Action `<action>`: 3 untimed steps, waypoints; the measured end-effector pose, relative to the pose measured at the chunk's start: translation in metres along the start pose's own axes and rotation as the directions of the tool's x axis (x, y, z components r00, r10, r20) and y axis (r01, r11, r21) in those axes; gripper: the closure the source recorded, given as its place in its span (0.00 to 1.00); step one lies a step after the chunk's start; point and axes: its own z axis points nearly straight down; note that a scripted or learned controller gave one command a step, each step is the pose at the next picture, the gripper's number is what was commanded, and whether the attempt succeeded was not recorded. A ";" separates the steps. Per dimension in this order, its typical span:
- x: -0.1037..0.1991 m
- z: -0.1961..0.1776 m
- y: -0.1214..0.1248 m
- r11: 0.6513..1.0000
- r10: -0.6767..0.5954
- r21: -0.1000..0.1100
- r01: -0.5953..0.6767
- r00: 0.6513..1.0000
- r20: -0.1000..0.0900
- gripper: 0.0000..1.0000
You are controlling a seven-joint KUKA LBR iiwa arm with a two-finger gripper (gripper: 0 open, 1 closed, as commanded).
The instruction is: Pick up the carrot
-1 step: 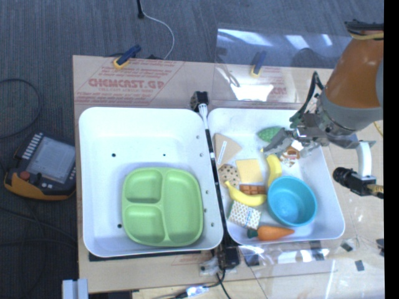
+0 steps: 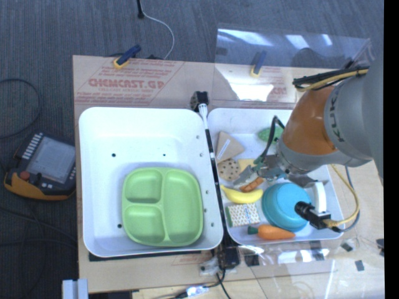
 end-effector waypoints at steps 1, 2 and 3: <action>-0.001 -0.008 0.000 1.000 0.002 0.002 -0.002 1.000 0.001 1.00; 0.011 0.001 -0.045 0.916 0.401 -0.028 -0.401 0.916 -0.005 1.00; 0.072 -0.090 -0.005 0.860 0.510 0.000 -0.510 0.860 -0.001 1.00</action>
